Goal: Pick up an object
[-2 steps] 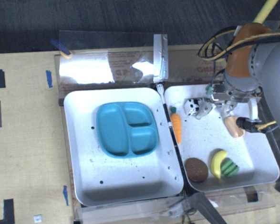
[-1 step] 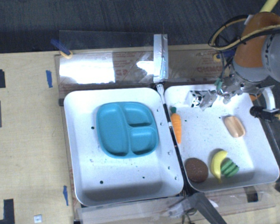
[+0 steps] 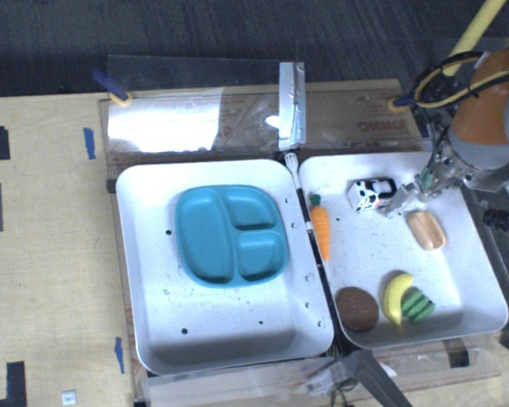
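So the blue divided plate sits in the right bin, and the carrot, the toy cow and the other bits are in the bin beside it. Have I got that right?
Not quite. The camera view shows the blue plate in the left bin, not the right. The carrot, toy cow and the other bits are in the bin beside it, as you said.

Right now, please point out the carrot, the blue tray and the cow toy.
carrot (image 3: 321, 234): camera view, middle of its orange body.
blue tray (image 3: 206, 236): camera view, floor of its large compartment.
cow toy (image 3: 369, 194): camera view, its black-and-white body.
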{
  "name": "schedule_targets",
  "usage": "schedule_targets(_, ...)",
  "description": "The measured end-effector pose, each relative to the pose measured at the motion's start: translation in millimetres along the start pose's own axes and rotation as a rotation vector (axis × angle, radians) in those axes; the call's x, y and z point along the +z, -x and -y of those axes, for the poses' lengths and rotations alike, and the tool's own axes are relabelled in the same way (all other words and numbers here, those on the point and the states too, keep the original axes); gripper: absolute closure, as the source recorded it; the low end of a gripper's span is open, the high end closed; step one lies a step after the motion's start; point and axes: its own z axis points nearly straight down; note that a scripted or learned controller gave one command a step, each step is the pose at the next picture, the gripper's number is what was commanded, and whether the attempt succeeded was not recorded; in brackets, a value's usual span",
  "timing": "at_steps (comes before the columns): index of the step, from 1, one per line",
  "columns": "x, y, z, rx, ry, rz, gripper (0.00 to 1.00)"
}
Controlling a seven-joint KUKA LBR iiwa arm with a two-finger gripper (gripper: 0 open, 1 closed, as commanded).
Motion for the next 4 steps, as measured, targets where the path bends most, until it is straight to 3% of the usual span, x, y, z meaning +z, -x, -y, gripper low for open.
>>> schedule_targets(1, 1, -29, 60, 0.006, -0.003, 0.01, 0.0)
schedule_targets(2, -10, -28, 59, 0.009, 0.003, 0.014, 1.0)
schedule_targets(3, -37, -49, -2, -0.017, 0.0, 0.011, 1.0)
schedule_targets(4, -7, -68, -33, 0.111, -0.04, 0.015, 1.0)
